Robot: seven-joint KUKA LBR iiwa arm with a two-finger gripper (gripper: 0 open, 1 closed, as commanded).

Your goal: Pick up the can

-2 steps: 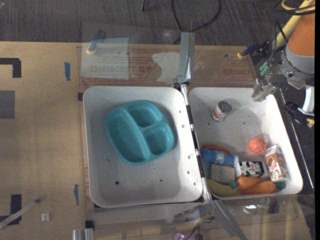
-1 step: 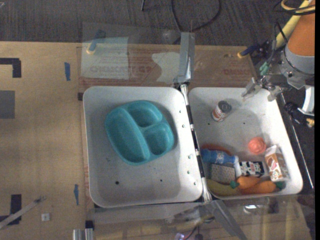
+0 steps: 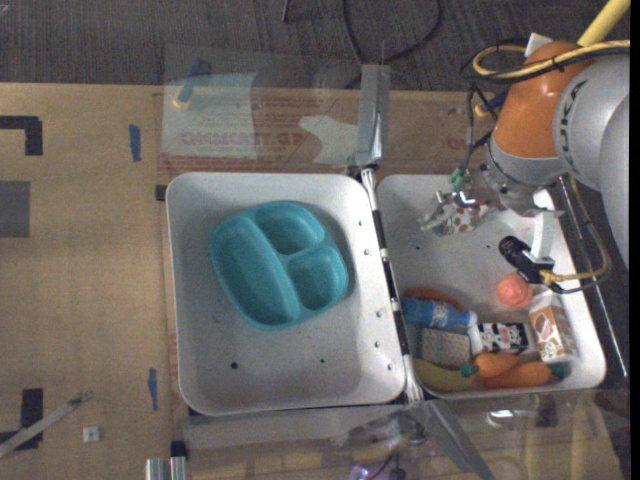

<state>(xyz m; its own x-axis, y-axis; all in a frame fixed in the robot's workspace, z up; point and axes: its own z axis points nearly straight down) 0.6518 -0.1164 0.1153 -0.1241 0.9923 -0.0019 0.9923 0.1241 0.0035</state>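
the bench (image 3: 90, 268) is a flat tan board with a matte, cardboard-like face, marked with short strips of blue tape (image 3: 134, 143) and a few black squares at its left edge. a clear plastic sheet (image 3: 240, 118) lies on its far side. beyond the bench is a dark grey carpeted floor (image 3: 150, 18), where a thin black cable (image 3: 346, 13) curls in a loop.

two shallow white bins with rounded corners sit side by side, their smooth plastic walls meeting at a narrow metal strip. the left bin (image 3: 180, 298) holds one teal divided plate (image 3: 280, 263), glossy and rounded, with three compartments.

the right bin (image 3: 470, 268) has its things crowded along the near wall: a blue cylinder-shaped package (image 3: 438, 314) on its side, a grey checked pouch (image 3: 440, 346), a small black-and-white carton (image 3: 503, 336), a brown-and-white carton (image 3: 548, 330), a yellow banana (image 3: 440, 373) and an orange carrot (image 3: 515, 371). a pinkish-orange ball (image 3: 513, 290) rests just behind them.

the grey arm (image 3: 600, 118), with its orange band (image 3: 530, 108), reaches in from the right, and the gripper (image 3: 452, 211) is down in the far left part of the right bin. what looks to be the can (image 3: 462, 220), small and pale with red and green specks, is right at the gripper, well apart from the crowd at the near wall. whether the gripper is spread or closed on it cannot be told from this angle.
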